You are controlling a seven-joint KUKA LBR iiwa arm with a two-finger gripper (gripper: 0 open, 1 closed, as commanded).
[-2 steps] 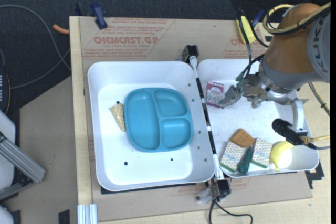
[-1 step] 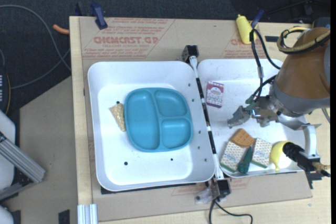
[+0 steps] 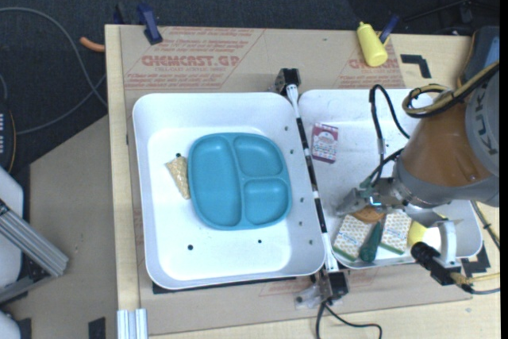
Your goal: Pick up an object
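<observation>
While the arm (image 3: 444, 147) leans in from the right, its gripper (image 3: 367, 201) hangs low over the right bin (image 3: 349, 111), just above a clutter of small packets (image 3: 352, 234) and a green-handled tool (image 3: 371, 244); whether it grips anything, I cannot tell. Across in the left bin (image 3: 159, 123) a blue divided plate (image 3: 238, 179) lies flat beside a tan sponge (image 3: 179, 173).

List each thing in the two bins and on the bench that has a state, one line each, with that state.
Blue divided plate: right way up, flat in the left bin.
Tan sponge: lying against the plate's left edge.
Small printed packet: lying flat in the right bin, apart from the rest.
Green-handled tool: lying across two sponges.
End effector: low over the right bin's clutter.
Yellow clamp: lying on the bench behind the bins.
</observation>
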